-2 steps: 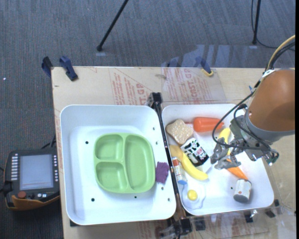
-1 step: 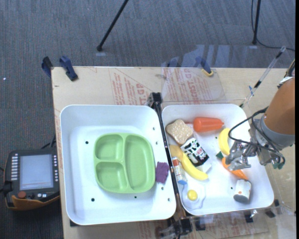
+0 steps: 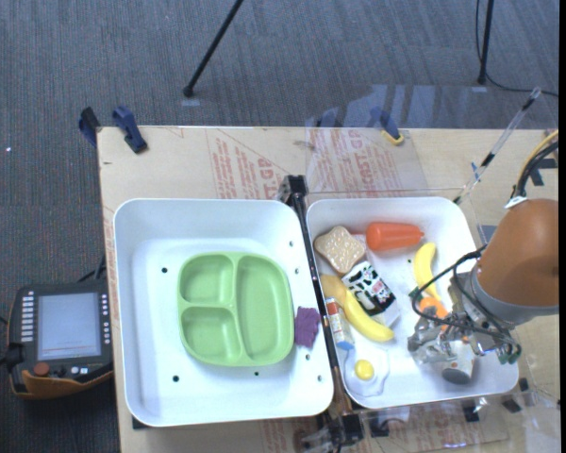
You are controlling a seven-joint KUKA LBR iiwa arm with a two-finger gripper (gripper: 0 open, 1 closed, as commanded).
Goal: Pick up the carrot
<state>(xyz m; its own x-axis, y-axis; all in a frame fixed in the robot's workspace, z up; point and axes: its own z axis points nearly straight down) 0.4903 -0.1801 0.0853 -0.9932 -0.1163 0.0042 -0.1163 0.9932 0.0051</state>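
carrot (image 3: 393,236): I see it lying on its side at 12 o'clock in the right bin (image 3: 453,217), against the far wall, nothing touching it from above.
gripper (image 3: 445,345): I have it low at 4 o'clock in the right bin, well apart from the carrot; the carrot sits at about 11 o'clock from it.
jaws: metal clutter at the tip, too tangled for me to read; can't tell how far open, and I see nothing clearly between them.
arm (image 3: 521,264): orange band and grey wrist come in at 3 o'clock of the view, over the right bin's rim.
toast slice (image 3: 340,247): just at 8 o'clock of the carrot, near the divider.
milk carton (image 3: 370,287): cow print, middle of the right bin, at 6 o'clock of the carrot.
bananas: long one (image 3: 360,314) runs diagonally beside the carton; a second (image 3: 424,264) stands at 3 o'clock of the carton, near the gripper.
egg (image 3: 364,371): fried, 7 o'clock corner of the right bin.
green plate (image 3: 236,310): three compartments, centre of the left bin (image 3: 137,253).
purple piece (image 3: 307,327): at 4 o'clock edge of the plate, touching it as far as I can tell.
pendant (image 3: 61,333): on the floor at 9 o'clock of the bench.
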